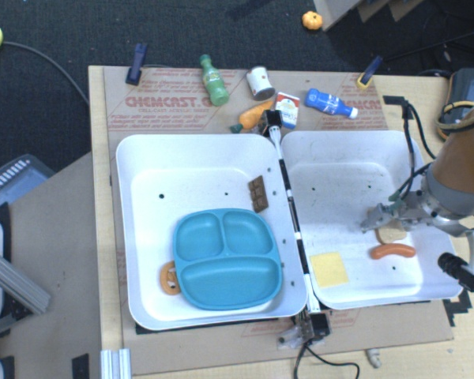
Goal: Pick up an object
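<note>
Sausage (393, 251) lies crosswise just below our gripper (385, 218), beside a cookie (392, 233); can't tell the finger state.

- Grey KUKA arm (458, 181), rounded and smooth-shelled, with a broad orange band above the wrist.
- Black cables (411, 144) looped beside the arm, running down toward the wrist.
- Pale grey metal gripper (387, 216), small and angular at the tip.
- Dark fitting (457, 268) projecting below the wrist housing.
</note>
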You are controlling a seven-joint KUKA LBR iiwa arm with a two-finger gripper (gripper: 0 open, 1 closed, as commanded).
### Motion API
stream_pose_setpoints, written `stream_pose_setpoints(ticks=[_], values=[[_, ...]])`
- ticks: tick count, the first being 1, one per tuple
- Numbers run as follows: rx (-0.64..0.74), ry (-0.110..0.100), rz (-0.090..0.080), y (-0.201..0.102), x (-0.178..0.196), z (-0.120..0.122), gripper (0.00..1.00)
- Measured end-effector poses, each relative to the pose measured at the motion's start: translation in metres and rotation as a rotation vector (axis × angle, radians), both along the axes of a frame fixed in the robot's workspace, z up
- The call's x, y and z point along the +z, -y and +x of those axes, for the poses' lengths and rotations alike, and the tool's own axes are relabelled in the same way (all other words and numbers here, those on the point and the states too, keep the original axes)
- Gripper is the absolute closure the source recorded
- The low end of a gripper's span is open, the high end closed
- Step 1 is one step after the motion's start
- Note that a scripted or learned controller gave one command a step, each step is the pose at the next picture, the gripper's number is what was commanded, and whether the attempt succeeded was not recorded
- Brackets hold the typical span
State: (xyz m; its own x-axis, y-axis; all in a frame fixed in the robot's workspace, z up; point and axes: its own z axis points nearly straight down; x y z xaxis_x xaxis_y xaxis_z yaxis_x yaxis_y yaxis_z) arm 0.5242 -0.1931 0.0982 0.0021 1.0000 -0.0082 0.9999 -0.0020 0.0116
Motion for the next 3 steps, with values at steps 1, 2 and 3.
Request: stream_pose_setpoints(ticks=[1, 2, 3], values=[[0.000, 0.002, -0.001, 0.000, 0.010, 0.000, 1.00], [0.000, 0.002, -0.001, 0.000, 0.010, 0.000, 0.00], [0.001, -0.003, 0.003, -0.019, -0.011, -0.013, 0.00]])
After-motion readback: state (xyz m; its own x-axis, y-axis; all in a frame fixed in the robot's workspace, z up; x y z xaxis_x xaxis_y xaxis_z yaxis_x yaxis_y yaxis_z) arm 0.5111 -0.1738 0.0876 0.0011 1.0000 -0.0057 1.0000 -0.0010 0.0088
